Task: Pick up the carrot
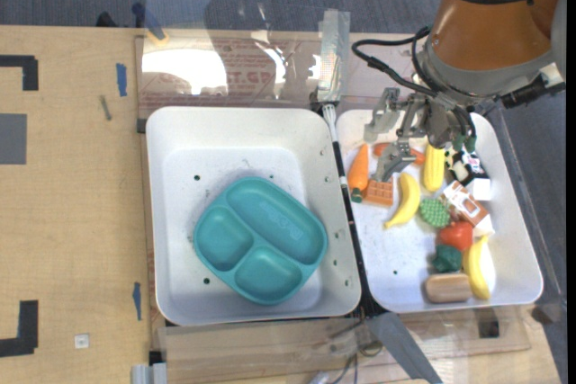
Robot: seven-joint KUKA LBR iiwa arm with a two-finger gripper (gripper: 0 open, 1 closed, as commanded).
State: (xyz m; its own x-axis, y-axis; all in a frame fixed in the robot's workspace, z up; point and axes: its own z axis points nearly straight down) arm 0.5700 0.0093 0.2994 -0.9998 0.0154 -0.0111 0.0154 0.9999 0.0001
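The carrot is orange with a green end. It lies along the left wall of the right bin, near the back. My gripper hangs just right of the carrot, above the bin's back left part. It looks open, and I see nothing between its fingers. The grey wrist and orange band rise behind it at the upper right.
The right bin is crowded: a waffle piece below the carrot, a banana, corn, a small carton, a tomato, broccoli and a bread roll. The left bin holds a teal divided plate.
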